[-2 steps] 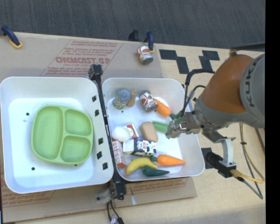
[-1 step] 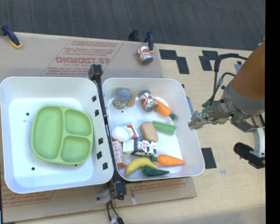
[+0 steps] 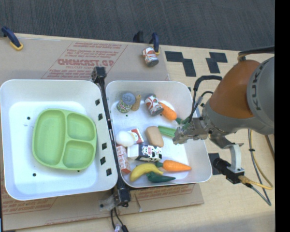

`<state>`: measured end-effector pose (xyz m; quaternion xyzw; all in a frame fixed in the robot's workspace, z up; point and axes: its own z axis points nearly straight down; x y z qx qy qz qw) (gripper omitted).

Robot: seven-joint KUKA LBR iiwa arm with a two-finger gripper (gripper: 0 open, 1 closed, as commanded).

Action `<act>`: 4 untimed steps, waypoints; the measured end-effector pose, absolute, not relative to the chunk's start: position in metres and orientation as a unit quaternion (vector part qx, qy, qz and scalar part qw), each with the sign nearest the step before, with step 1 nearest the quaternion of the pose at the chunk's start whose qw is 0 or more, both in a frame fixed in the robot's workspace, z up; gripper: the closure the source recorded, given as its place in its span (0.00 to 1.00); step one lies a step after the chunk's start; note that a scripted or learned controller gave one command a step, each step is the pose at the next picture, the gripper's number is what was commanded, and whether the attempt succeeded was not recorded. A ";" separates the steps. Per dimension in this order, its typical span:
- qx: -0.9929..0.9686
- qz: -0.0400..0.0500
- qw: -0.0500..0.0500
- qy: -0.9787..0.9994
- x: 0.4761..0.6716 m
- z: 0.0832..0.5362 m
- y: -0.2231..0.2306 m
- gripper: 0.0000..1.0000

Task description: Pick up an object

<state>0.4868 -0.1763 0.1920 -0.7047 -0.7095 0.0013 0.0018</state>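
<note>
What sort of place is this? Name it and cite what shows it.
Likely a robotics lab test bench: two white bins clamped on cardboard, toy food such as a banana, and black-and-white marker patterns on the bench.

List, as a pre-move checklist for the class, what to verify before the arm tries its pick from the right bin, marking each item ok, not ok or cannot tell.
1. Objects within reach in the right bin: ok; carrot, banana and potato lie there.
2. Hand over the right bin: ok; it sits at the bin's right side, near a green piece.
3. Hand free of any object: cannot tell; the wrist hides its tips.
4. Target stands apart from neighbours: not ok; the items are crowded, many touching.
5. Tray in the left bin out of the way: ok.
6. Can outside the bins clear of the arm: ok.
</note>
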 end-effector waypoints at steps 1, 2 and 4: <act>-0.705 0.000 -0.001 -0.709 0.514 0.256 -0.192 1.00; -0.705 0.001 0.000 -0.709 0.491 0.222 -0.211 1.00; -0.704 0.001 0.001 -0.710 0.477 0.214 -0.170 1.00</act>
